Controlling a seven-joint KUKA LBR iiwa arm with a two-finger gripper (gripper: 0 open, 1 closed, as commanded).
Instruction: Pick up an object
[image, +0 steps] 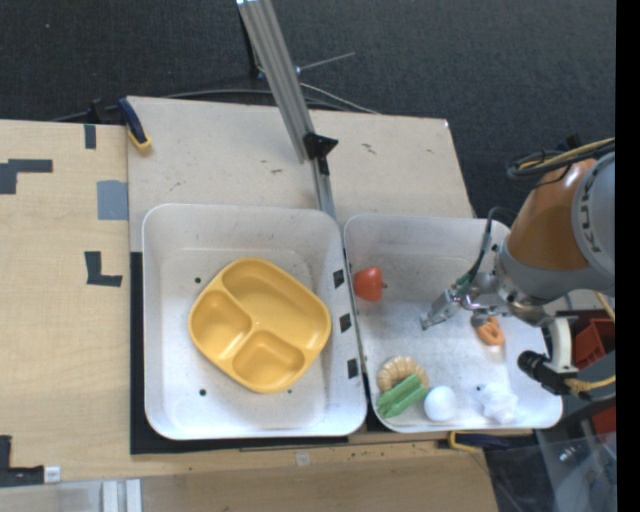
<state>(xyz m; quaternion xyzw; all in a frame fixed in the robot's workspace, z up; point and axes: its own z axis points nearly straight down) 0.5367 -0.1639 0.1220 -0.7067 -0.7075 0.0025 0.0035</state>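
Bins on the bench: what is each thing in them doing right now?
Yellow tray: flat in left bin, nothing in it.
Tomato: loose in right bin.
Orange piece: lying beside gripper.
Green pod: lying at front wall.
White ball: resting beside pod.

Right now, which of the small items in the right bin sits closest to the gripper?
The small orange piece, just right of the gripper. The red tomato lies off to its left, and the white ball and green item sit along the bin's front edge.
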